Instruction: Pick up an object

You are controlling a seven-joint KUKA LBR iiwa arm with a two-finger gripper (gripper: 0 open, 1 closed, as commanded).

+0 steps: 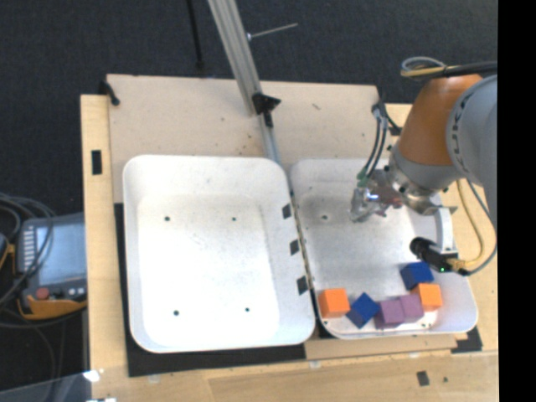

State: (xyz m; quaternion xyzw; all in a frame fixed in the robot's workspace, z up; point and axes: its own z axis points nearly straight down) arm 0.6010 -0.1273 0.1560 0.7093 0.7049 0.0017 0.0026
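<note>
Plywood bench (pixel 226 99), pale and matte, runs from the near edge back to a dark carpeted floor (pixel 100 23). On it sit two shallow white bins with rounded corners, side by side and touching along a clipped seam. The left bin (pixel 142 182) shows only a speckled floor with a few small dark dots.

Nearest in the right bin (pixel 322 182), blocks crowd the front wall: an orange cube (pixel 334 301) at the left, a dark blue cube (pixel 363 309) just beside it, then a purple block (pixel 399 311) that may be two pieces pressed together. Slightly farther back come a smaller orange cube (pixel 430 296) and a second blue cube (pixel 415 275), touching each other. All look hard-edged with flat, plain faces.

Farther in, the gripper (pixel 365 205) hangs over the bare middle of the right bin, well apart from the blocks. It is small, metallic and blurred; I cannot tell how its jaws stand, and nothing is seen in them. Above it rises the grey arm with its glossy orange band (pixel 431 128), with cables looping alongside.

Beyond the bins, a ribbed aluminium post (pixel 234 40) slants up from the bench. A screened device (pixel 50 254) with cables lies off the bench's left side.
</note>
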